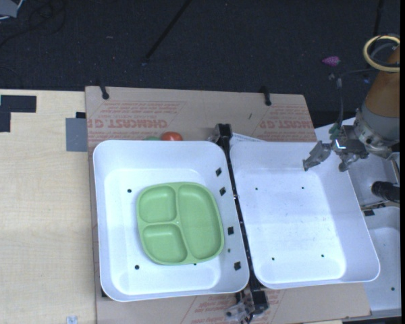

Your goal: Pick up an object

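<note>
A light green divided plate (180, 222) with three compartments lies flat in the left white bin (115, 181). The grey arm with its orange band comes in from the right. Its gripper (329, 159) hangs over the far right corner of the right white bin (304, 248), well away from the plate. The two fingers (316, 156) stand spread apart with nothing between them.
A small red-orange object (171, 137) peeks out behind the left bin's far rim, on the cardboard sheet (189, 117) under both bins. A black divider (231, 201) runs between the bins. A wooden bench top (34, 214) stretches to the left.
</note>
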Tool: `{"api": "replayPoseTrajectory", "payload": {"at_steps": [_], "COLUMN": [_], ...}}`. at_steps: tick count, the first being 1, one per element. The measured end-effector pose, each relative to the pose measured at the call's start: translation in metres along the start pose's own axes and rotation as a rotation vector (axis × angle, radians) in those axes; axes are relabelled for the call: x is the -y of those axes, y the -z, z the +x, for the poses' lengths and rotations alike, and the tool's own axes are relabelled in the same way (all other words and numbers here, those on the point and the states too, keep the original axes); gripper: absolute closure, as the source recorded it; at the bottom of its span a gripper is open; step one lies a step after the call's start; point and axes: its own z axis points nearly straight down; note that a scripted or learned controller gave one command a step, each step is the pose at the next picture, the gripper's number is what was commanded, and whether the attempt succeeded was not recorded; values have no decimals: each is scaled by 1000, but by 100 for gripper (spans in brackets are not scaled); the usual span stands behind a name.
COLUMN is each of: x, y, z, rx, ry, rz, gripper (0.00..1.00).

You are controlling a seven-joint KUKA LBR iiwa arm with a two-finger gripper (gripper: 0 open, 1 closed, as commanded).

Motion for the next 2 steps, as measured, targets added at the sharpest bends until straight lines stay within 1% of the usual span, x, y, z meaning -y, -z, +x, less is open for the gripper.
{"api": "replayPoseTrajectory", "payload": {"at_steps": [1,2], "x": [-6,-7], "y": [-49,-113], "z": [-6,-4], "rx": [0,0], "ry": [-4,-1], "rz": [0,1], "gripper": [0,0]}}
